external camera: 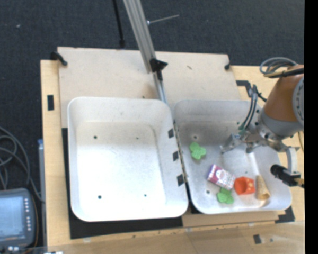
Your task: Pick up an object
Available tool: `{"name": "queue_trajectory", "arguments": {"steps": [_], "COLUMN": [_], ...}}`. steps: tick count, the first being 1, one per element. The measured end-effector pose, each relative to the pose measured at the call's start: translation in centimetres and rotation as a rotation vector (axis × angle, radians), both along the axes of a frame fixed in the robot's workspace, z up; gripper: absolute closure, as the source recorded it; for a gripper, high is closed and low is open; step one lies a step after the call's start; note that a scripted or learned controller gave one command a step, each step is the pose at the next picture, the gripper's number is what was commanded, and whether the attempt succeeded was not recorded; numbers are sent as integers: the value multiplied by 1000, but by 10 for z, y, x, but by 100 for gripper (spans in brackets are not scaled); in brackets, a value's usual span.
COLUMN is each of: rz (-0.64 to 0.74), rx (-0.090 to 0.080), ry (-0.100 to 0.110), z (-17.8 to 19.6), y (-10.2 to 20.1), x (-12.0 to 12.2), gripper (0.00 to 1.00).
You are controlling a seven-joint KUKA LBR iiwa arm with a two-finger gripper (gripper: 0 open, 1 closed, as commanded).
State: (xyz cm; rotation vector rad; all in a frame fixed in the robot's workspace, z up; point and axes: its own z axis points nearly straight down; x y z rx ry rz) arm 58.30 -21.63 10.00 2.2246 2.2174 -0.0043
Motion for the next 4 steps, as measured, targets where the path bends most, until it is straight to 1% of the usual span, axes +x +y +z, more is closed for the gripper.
{"name": "queue_trajectory", "arguments": {"steps": [1,2,3,4], "rz": [-3,-1,6,6], "rx": [-1,1,0,1], "ry": [-6,-7,-8,-7], "z": [13,63,110,141], "y": [-1,-2,-8,-10], "x": [1,-7,-1,0], "gripper": [100,100,100,100]}}
